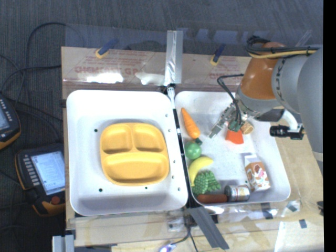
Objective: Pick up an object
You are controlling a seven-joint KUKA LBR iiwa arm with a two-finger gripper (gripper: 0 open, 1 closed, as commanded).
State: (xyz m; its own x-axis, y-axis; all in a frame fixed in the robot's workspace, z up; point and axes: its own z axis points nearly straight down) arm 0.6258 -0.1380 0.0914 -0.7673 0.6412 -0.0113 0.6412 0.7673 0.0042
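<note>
The grey arm (294, 83), with its orange band above the wrist, reaches in over the right white bin (278, 164), which serves here as the landmark. To the left of that bin, touching it along a shared edge, sits the left white bin (84, 114), and a yellow divided tray (134, 152) lies in its middle. Both bins rest on the table (79, 67). The tool (227, 121) hangs over the upper middle of the right bin, its fingers slanting down and to the left; whether they are apart or closed cannot be told, and nothing can be seen gripped between them. Just beside it, toward the bin's centre, lies a small orange-red object (235, 136). Along the right bin's left wall lie a carrot (189, 123) at the top, a green round fruit (193, 150) below it, then a banana (199, 167) and a piece of broccoli (206, 181). Near the bin's right wall sits a small printed carton (256, 175). By the bin's near wall lie a dark red sausage-like piece (212, 197) and a small can (239, 192), close together.
</note>
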